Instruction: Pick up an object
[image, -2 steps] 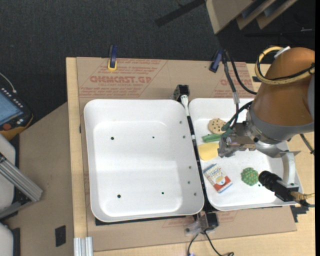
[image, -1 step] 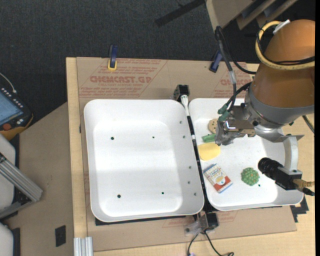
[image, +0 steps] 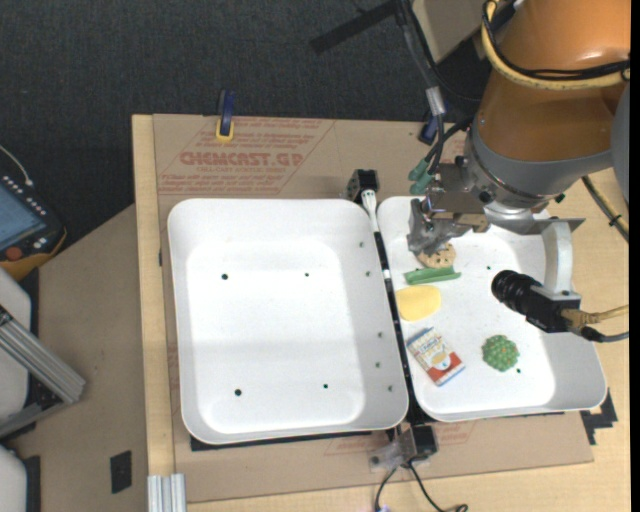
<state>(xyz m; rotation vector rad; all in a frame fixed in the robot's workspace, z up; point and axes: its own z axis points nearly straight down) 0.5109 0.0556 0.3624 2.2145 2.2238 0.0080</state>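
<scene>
In the right bin (image: 570, 390) lie a green strip (image: 432, 273), a tan cookie-like piece (image: 441, 257), a yellow lump (image: 418, 301), a small red, white and blue packet (image: 436, 357) and a knobbly green ball (image: 500, 353). My gripper (image: 430, 243) hangs over the far left part of that bin, its tips just above the tan piece and the green strip. Nothing shows between its fingers, and the wrist hides how they stand.
The left bin (image: 200, 250) lies beside the right one, their rims meeting along a black-clipped seam (image: 385, 290). Both rest on a cardboard sheet (image: 250, 150). The arm's grey and orange body (image: 550, 90) covers the right bin's far corner.
</scene>
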